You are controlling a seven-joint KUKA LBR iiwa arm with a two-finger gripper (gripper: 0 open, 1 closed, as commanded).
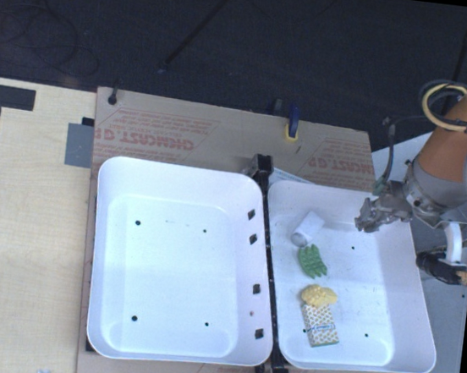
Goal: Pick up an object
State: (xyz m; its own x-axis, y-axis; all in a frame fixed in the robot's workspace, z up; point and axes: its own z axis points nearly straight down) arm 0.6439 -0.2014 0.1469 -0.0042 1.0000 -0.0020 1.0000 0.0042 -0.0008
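Note:
The right bin [393, 271] holds a small white cylinder [306, 228] near its back left. Just in front of it lies a green leafy piece [313, 260], then a yellow lump [318, 296] and a patterned rectangular packet [321, 328]. My gripper [370, 221] hangs over the back right part of this bin, to the right of the white cylinder and well apart from it. Nothing shows between the fingers.
The left bin [119, 209] lies beside the right one, with a black clip strip [258, 244] between them. Both rest on a cardboard sheet [189, 137]. The grey and orange arm [450, 159] comes in at the right edge.

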